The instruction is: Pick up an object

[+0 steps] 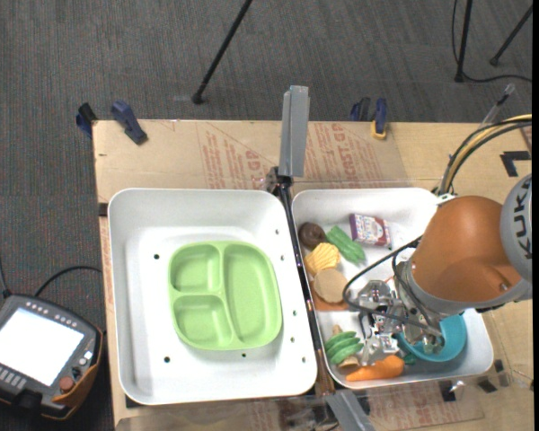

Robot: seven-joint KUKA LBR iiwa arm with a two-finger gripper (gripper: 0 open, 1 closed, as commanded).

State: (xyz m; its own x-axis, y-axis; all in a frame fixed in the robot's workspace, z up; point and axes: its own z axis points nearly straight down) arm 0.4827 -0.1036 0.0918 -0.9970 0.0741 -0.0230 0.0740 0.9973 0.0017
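Cardboard-topped table carries two white bins: the left bin with a green divided tray, the right bin crowded with toy food. Low over its near corner, the pincer hangs above a green pea pod and an orange carrot. Nothing looks lifted yet; its opening cannot be told.

We are reading the letters "KU" in black on the grey arm at the right edge, the start of a brand name cut off by the frame. We are seeing red printing on the cardboard sheet beneath the bins, lying reversed and illegible. The purple packet is carrying a label too small to read.
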